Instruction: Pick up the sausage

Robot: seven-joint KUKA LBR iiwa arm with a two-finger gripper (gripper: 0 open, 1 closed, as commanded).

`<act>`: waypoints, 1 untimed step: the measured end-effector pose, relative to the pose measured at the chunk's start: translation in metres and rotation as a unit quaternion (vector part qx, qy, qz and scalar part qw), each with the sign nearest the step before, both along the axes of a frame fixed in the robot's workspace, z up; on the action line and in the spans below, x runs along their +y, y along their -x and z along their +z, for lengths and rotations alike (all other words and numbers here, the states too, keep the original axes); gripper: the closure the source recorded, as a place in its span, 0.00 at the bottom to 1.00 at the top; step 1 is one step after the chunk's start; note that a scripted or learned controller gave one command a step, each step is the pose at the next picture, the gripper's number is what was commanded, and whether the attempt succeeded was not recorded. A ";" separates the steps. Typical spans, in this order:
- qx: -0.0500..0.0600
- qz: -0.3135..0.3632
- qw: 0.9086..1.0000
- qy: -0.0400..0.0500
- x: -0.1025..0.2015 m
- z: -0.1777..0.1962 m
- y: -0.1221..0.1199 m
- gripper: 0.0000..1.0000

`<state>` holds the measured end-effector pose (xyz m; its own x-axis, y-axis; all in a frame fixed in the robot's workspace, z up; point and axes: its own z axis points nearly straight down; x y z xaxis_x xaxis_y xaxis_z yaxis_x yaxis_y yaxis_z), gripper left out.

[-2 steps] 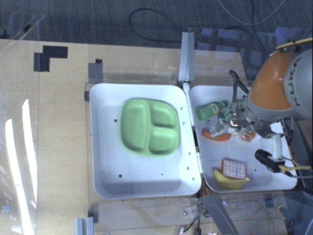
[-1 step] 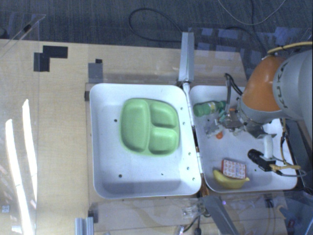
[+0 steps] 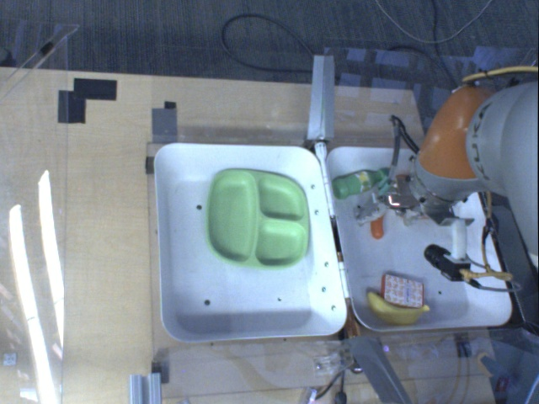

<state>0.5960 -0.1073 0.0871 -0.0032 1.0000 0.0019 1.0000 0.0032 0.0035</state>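
Grey arm (image 3: 505,133), orange band, black cables.

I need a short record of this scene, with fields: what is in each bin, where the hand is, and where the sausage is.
left bin: green tray with three compartments
right bin: green bottle, sausage, banana, small box
hand: over the right bin, just above the sausage
sausage: small, orange-red, below the hand; grip cannot be told
box: touching the banana, on its far side
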 end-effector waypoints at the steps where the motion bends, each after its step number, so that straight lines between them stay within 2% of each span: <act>1: -0.004 0.001 1.000 0.001 0.000 0.012 -0.002 1.00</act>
